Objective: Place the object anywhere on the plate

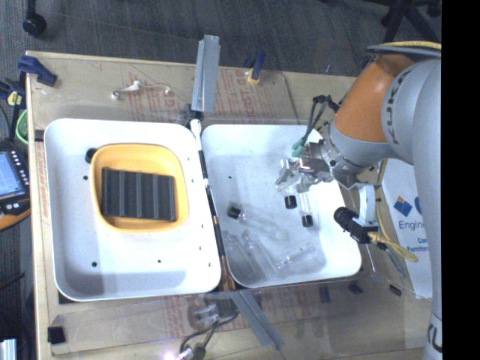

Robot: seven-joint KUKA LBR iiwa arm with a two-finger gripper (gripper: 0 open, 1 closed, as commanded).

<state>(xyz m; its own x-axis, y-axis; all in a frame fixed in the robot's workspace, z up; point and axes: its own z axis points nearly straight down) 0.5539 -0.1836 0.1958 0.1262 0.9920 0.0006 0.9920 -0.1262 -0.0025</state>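
Note:
A yellow plate [139, 158] with a dark ribbed insert [139, 195] lies in the left bin [67, 261]. In the right bin [240, 145], several clear plastic objects [289, 259] lie scattered near the front, one of them with a small black cap [234, 212]. My gripper [298, 210] hangs over the right bin's middle, just behind and right of these pieces. Its two black-tipped fingers [289, 200] stand apart, open, with nothing visible between them.
The grey arm with its orange band [371, 111] reaches in from the right over the right bin's rim. A metal bar [204, 73] stands behind the gap between the bins. A black cable fitting [349, 223] hangs by the right bin's right wall.

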